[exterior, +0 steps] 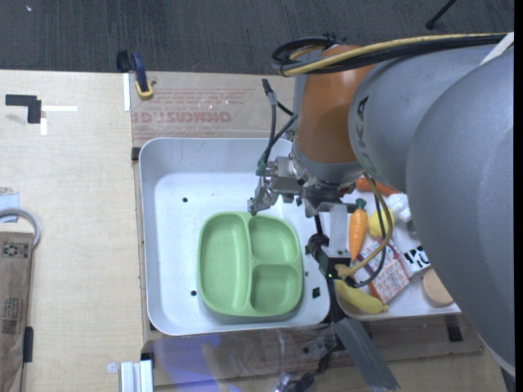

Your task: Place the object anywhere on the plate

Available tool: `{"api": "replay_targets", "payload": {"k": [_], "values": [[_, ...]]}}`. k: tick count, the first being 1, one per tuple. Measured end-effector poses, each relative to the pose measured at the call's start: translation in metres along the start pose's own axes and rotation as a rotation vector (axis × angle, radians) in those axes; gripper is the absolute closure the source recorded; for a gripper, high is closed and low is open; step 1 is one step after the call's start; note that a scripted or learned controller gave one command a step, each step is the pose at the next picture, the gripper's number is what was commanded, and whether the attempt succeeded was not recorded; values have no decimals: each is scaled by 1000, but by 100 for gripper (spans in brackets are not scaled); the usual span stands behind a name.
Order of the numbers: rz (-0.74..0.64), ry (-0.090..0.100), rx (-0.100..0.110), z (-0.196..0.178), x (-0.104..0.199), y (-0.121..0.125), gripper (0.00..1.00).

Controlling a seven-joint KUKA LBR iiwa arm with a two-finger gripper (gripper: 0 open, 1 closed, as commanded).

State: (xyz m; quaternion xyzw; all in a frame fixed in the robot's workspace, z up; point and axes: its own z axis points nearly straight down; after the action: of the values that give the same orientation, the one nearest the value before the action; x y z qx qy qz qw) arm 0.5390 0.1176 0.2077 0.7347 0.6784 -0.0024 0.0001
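Plate (249, 264), a green one with three compartments, sits flat in the left white bin (159, 219), toward that bin's near right corner. The pincer (263, 196) hangs just above the plate's far edge, roughly over the rib between the two right-hand compartments and the long left one. Whether it is spread or pressed together cannot be told, since the wrist hides most of it, and nothing can be made out between its tips. Judged from this, a release here would land on the plate, if anything is carried at all. To the right, past the bin wall, the second bin (441, 310) holds a carrot (357, 231) lying nearly upright in the view, a banana (359, 300) and a small printed packet (391, 278). The grey arm (425, 137) covers much of that bin. Nothing stands between pincer and plate.
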Motion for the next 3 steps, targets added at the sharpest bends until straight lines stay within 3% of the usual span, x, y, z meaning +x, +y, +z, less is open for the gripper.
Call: {"api": "replay_targets", "payload": {"k": [1,2,3], "values": [[-30,0,3,82,105,-71,0],[-25,-3,6,74,103,-71,100],[132,0,0,28,15,-63,100]]}}
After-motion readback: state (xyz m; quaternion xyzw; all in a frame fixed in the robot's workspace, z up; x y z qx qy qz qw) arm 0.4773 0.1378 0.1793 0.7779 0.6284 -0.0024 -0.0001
